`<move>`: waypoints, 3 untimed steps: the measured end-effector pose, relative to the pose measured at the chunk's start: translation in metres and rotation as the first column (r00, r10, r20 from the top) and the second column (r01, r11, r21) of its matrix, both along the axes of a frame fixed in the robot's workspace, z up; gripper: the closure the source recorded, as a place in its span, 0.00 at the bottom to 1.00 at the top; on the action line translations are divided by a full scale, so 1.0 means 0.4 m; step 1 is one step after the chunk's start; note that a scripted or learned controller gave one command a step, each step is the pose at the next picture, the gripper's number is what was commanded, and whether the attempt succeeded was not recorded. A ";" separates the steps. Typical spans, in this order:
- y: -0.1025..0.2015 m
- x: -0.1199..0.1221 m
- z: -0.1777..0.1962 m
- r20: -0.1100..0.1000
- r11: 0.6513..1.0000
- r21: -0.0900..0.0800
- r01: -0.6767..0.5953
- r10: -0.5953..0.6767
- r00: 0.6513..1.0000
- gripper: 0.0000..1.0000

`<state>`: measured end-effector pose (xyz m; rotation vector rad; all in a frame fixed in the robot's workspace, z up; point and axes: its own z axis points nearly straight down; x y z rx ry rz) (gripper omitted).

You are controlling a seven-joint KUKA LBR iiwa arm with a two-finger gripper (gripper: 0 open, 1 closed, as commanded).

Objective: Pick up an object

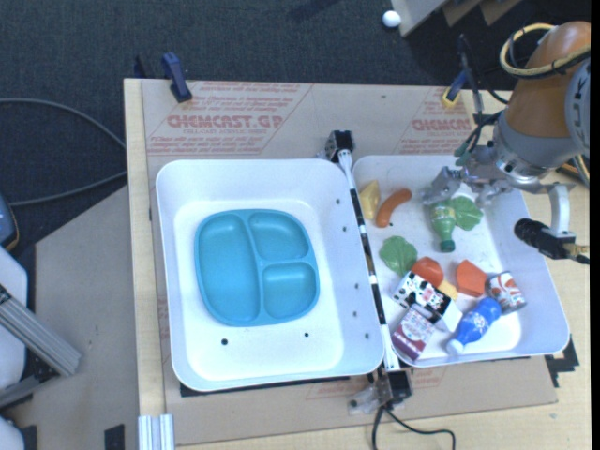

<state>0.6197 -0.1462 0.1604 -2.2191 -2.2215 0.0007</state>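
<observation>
Camera view showed the end effector (457,187) low in the right bin (553,331), directly over the green bottle (444,221), which lay beside the orange sausage (394,205). I could not tell how its grip stood. That bottle looked light, rigid and slick; its narrow body seemed the best hold. From the right the arm (544,101) reached in, wrist angled downward.

Blue divided plate (256,265) in white left bin (187,345); right bin (548,326) white: green bottle (442,225), orange sausage (394,205), black-white cow-patterned carton (421,295), blue bottle (472,325).
</observation>
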 end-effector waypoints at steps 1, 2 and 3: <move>0.003 -0.031 -0.191 -0.001 1.000 0.000 0.001 -0.001 1.000 0.00; 0.002 -0.031 -0.166 -0.002 1.000 -0.001 0.001 -0.001 1.000 1.00; 0.079 0.012 -0.080 -0.020 1.000 0.001 0.003 -0.003 1.000 1.00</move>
